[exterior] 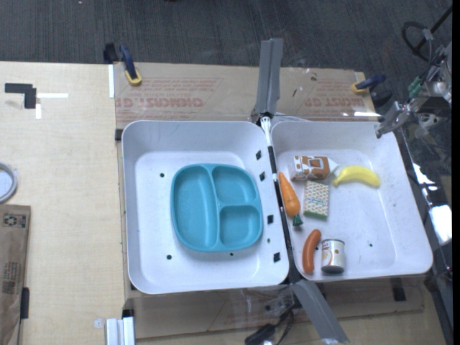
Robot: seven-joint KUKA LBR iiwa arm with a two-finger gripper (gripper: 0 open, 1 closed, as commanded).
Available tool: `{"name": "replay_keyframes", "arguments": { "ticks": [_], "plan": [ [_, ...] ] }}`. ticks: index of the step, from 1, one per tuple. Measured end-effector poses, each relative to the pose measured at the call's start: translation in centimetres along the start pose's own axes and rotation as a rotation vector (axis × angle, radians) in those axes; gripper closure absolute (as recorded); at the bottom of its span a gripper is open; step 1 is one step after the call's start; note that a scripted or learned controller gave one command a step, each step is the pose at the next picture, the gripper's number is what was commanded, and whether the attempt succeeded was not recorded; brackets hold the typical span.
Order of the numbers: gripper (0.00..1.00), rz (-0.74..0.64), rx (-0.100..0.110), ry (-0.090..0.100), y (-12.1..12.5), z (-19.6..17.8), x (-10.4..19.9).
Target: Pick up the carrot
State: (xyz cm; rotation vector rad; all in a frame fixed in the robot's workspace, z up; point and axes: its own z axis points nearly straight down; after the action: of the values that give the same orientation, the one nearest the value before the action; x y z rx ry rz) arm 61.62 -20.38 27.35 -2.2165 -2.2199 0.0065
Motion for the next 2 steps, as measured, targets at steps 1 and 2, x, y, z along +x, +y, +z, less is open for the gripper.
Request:
{"name": "replay_keyframes", "arguments": {
  "ticks": [1, 2],
  "plan": [
    [0.00, -0.289, -0.001, 0.000, -0.9, 10.1, 7.5],
    [0.00, -0.378, -0.003, -0.002, -4.5, 18.5, 10.0]
  ]
}}
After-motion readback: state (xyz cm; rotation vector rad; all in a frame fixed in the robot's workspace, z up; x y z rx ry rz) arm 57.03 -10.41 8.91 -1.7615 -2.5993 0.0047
